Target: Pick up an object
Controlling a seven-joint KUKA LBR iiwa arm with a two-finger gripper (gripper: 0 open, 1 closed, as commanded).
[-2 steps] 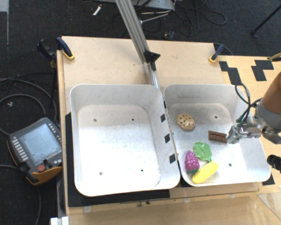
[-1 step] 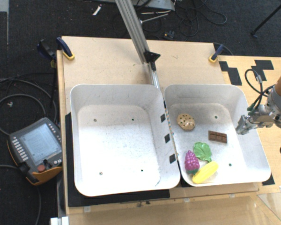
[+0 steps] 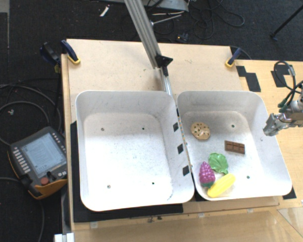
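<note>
Cookie (image 3: 200, 131) behind grapes (image 3: 207, 174) (right bin (image 3: 272, 170))

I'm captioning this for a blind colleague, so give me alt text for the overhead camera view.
A robot gripper hangs at the right rim of the right bin, which holds a cookie, chocolate bar, green leaf, purple grapes and yellow corn. The left bin sits alongside.
</note>
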